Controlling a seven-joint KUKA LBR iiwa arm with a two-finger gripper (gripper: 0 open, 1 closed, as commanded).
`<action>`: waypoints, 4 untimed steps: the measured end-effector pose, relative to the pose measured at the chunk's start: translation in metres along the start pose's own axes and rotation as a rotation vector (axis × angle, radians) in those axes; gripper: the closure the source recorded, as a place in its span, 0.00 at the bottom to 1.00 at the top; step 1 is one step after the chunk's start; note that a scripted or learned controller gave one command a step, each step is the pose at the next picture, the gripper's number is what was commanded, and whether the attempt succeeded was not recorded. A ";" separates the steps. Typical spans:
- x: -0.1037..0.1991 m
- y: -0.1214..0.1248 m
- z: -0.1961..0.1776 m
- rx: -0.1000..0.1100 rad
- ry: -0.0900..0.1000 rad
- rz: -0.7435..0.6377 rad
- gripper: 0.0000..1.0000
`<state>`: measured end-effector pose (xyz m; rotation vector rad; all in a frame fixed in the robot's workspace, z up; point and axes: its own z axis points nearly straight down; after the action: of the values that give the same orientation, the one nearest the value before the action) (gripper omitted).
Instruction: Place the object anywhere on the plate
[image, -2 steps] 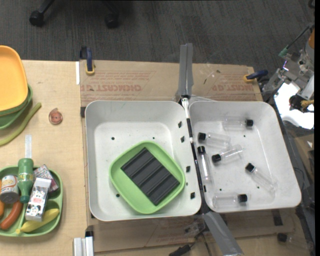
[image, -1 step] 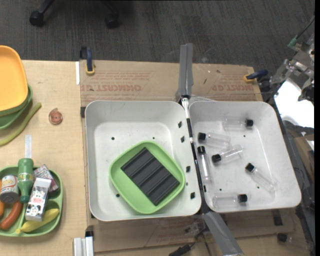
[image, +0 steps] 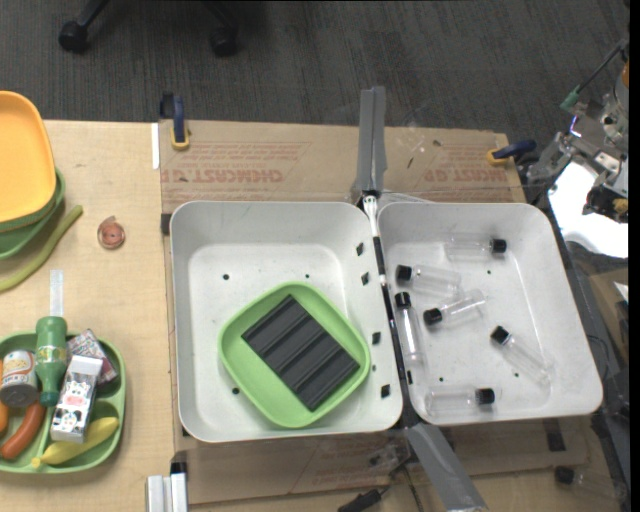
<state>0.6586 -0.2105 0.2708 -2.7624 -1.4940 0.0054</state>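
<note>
**Six vials lie in the right bin, the green plate lies in the left one**

Two white bins stand side by side on brown cardboard in the middle of the frame. The left bin holds a green plate, square with round corners and turned at a slant, in the lower half of the bin. A dark ridged insert lies flat on the middle of the plate. No vial is on the plate.

The right bin holds six clear vials with black caps, all lying on their sides:
- One vial is near the top wall.
- A second is below it, to the left.
- A third lies just under the second and looks to touch it.
- A fourth lies along the left wall.
- A fifth is toward the lower right.
- A sixth is close to the bottom wall.

Some grey and white machine parts show at the upper right edge of the frame, well apart from the vials. I cannot tell whether the gripper is apart or together, and nothing is seen held.

At the lower left, a green divided tray carries toy food, among it a green bottle. A yellow plate sits at the upper left edge.
</note>
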 end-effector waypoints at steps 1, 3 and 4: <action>-0.003 0.002 -0.062 -0.002 0.001 0.008 0.00; -0.002 -0.004 -0.031 0.000 0.000 0.040 0.00; -0.002 0.002 -0.055 -0.002 0.001 0.047 0.00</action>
<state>0.6592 -0.2128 0.3260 -2.7979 -1.4295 0.0025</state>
